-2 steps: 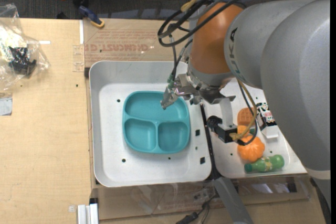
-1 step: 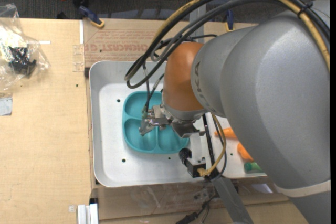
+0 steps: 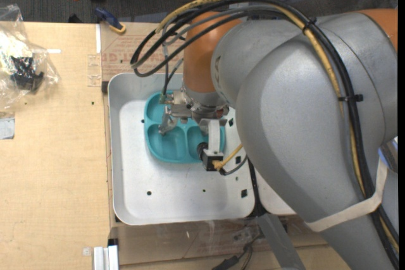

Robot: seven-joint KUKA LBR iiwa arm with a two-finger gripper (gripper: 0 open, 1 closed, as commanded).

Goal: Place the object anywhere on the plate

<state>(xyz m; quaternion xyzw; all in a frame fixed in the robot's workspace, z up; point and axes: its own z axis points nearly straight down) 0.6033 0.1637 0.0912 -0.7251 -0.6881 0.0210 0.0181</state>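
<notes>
The arm's tool (image 3: 169, 124) hung low over a teal divided plate (image 3: 166, 147) at nine o'clock in the left white bin (image 3: 130, 199). Whether the tool was gripping anything could not be told. A clear bag (image 3: 22, 63) lay on the counter (image 3: 50, 186) at ten o'clock.

- One teal divided plate (image 3: 169, 139) lay in view.
- One white bin (image 3: 171, 199) was plainly seen.
- One clear plastic bag (image 3: 22, 60) sat on the bench.
- One gripper (image 3: 169, 123) was present.
</notes>
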